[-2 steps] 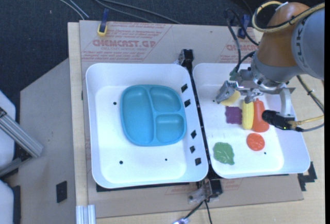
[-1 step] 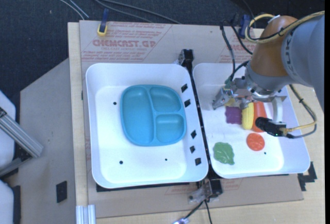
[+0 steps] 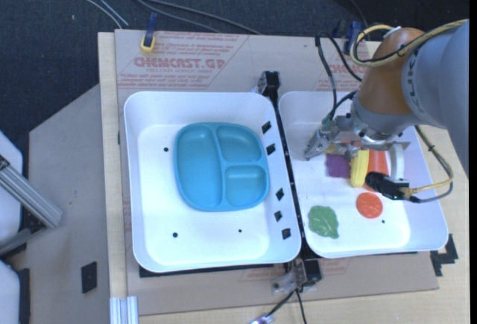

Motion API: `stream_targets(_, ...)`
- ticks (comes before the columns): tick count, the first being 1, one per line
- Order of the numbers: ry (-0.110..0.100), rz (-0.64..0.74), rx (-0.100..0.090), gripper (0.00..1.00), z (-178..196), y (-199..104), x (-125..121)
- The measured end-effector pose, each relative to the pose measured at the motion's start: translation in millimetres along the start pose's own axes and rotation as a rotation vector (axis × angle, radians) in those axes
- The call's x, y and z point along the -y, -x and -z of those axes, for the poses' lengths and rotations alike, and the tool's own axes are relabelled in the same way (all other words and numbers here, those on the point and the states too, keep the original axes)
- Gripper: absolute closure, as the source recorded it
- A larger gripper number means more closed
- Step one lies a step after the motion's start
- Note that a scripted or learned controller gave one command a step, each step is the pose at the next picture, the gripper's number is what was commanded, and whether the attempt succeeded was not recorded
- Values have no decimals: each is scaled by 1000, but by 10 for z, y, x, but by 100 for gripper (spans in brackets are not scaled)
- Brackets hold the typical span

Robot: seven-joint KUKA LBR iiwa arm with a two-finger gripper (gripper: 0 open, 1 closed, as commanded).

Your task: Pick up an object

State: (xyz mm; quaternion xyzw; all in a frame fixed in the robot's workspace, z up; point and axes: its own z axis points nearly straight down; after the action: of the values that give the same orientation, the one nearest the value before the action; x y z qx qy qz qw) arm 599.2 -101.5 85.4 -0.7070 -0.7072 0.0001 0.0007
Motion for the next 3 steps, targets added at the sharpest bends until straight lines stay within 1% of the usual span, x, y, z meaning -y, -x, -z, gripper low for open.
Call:
stream_targets(1, 5, -1, 2, 100, 133, 11, -16)
stream_targets(2, 7, 1, 2, 100, 735, -20, -110)
stream_targets(3, 7, 1, 1, 100, 1336, -26, -36)
